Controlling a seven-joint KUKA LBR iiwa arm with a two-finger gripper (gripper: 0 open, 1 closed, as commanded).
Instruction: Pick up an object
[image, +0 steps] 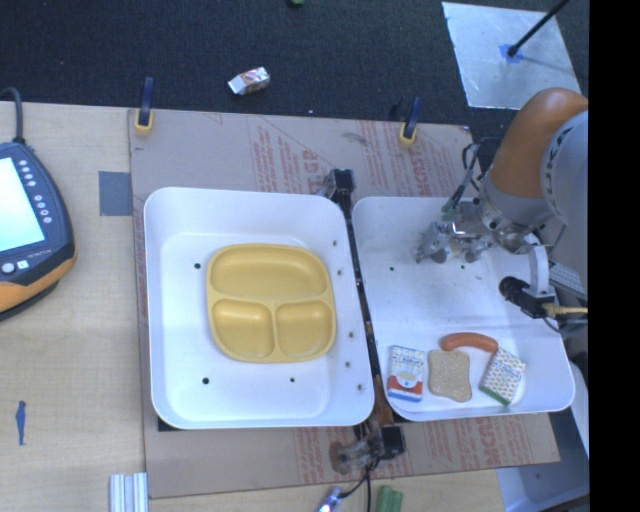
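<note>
Flat tan toast slice, btm-right bin

- shallow white plastic bins: left, right
- yellow three-compartment plastic tray, plain, no pattern
- small carton: white, blue, red print
- tan toast-shaped slice
- orange-red sausage-shaped toy
- small packet: white, green speckle
- grey arm, orange band
- metallic grey gripper
- brown cardboard sheet, faded red print
</note>
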